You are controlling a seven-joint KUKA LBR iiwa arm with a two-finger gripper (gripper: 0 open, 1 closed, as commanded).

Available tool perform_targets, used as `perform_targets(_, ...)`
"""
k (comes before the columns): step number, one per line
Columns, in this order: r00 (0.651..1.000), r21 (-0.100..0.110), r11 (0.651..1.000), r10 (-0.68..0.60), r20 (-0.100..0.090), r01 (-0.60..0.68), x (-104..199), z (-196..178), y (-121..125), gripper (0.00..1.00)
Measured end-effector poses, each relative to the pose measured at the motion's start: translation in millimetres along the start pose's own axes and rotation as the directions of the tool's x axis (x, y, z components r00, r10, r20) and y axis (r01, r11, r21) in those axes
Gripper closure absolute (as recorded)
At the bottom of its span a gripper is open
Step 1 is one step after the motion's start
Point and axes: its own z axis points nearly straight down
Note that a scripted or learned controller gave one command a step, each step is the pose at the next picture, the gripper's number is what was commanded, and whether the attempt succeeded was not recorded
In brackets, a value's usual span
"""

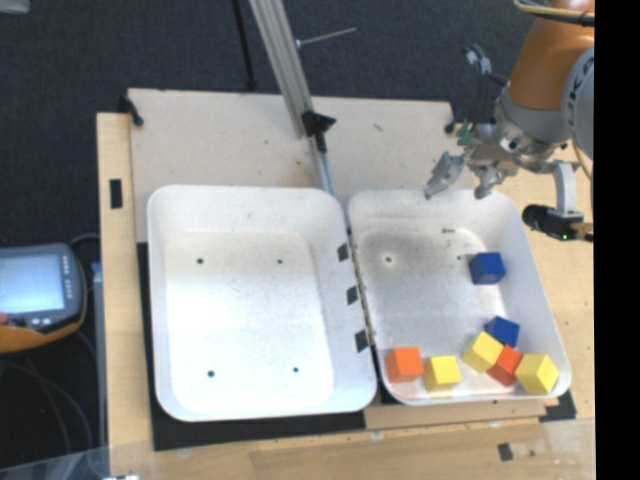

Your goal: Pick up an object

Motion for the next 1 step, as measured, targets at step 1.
perform_targets(1,1.000,0.001,1.000,0.012,-0.001,-0.012,-13.4,6.9,-130.7,0.00)
